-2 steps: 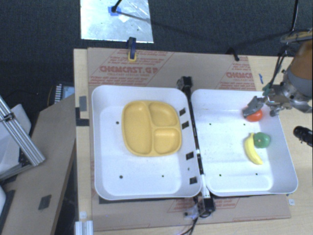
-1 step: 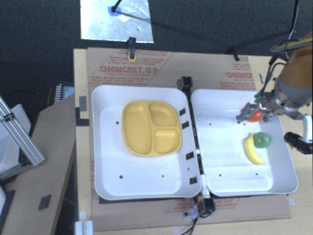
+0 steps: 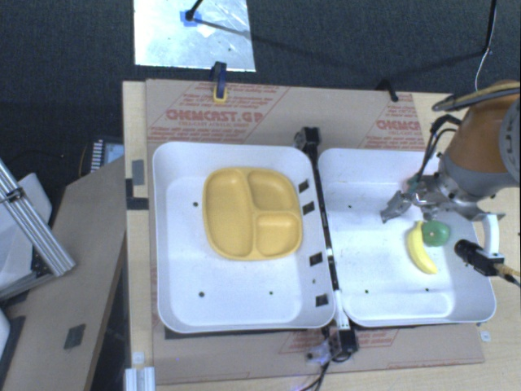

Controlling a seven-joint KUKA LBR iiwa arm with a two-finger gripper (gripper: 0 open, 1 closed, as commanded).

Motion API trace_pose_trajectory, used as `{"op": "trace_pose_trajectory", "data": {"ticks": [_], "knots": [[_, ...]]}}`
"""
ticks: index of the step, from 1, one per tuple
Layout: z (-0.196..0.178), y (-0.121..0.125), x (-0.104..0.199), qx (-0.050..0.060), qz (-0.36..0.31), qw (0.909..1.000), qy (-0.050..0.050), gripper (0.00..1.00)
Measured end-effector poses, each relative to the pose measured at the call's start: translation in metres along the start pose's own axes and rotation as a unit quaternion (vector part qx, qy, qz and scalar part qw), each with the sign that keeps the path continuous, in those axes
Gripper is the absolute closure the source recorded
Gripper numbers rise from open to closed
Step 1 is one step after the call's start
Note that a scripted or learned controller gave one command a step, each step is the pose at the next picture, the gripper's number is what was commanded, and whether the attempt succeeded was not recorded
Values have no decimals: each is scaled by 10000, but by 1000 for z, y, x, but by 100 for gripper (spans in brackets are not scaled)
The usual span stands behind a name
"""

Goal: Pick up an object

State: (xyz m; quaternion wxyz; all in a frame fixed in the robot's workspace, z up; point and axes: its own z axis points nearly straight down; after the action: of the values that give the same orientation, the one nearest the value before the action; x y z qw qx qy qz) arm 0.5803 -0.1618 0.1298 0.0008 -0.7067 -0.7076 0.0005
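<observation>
White bins: left holds one yellow tray (image 3: 251,213); right one banana (image 3: 421,252), one green ball (image 3: 437,234); claw (image 3: 413,201) state unclear.

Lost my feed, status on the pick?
Tool low in right bin, nothing visibly held. Banana and green ball lying beside it.

A yellow banana (image 3: 421,251) lay in the right bin (image 3: 366,300), toward its right side, its length running from upper left to lower right with a slight curve. A small green round object (image 3: 438,234) sat touching the banana's upper right edge. In the left bin (image 3: 179,300), a yellow divided plate (image 3: 251,213) with three compartments lay flat near the middle, turned at a slight angle.
</observation>
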Motion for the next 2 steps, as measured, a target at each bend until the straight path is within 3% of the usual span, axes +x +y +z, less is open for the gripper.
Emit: {"op": "trace_pose_trajectory", "data": {"ticks": [1,2], "knots": [[48,0,1,-5,2,10000,-1,0],[34,2,0,-30,5,10000,-10,100]]}}
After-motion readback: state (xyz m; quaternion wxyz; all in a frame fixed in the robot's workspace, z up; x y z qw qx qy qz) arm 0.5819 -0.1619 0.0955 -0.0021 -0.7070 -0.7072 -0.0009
